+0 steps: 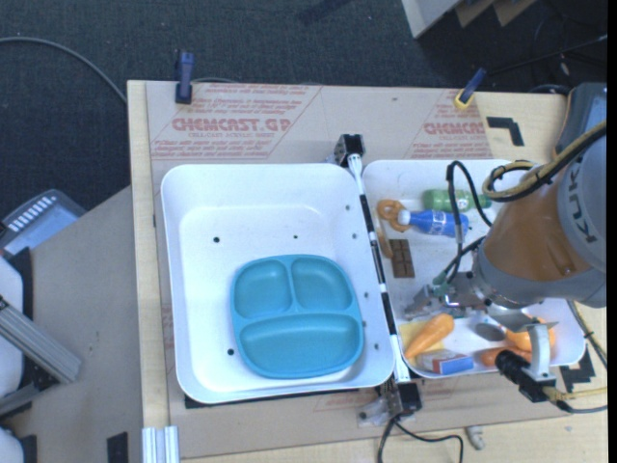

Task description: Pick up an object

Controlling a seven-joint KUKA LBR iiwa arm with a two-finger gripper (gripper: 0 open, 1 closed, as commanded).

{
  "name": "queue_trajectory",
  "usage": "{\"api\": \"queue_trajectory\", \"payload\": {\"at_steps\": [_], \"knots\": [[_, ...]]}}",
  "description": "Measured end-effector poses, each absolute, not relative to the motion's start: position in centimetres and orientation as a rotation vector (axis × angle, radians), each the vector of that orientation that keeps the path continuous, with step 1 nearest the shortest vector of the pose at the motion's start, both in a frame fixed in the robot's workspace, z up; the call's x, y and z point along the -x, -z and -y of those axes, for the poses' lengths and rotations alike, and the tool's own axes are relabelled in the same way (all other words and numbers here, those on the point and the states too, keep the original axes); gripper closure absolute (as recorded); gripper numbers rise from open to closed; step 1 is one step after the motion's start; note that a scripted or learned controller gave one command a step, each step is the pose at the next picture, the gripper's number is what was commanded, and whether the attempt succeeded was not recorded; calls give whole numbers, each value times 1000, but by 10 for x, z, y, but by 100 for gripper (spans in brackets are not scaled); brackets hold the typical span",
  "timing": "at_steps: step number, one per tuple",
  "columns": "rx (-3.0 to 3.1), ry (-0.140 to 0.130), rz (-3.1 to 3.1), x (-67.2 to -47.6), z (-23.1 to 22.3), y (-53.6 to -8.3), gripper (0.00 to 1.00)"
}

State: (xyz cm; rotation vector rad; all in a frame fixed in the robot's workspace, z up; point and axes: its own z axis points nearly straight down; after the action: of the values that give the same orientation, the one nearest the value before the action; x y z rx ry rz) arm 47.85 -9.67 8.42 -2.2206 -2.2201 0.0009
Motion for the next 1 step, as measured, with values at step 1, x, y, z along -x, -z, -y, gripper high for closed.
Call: {"api": "queue_trajectory", "payload": {"at_steps": [1], "knots": [[2221,1,2223,-556,94,-85,0]]}}
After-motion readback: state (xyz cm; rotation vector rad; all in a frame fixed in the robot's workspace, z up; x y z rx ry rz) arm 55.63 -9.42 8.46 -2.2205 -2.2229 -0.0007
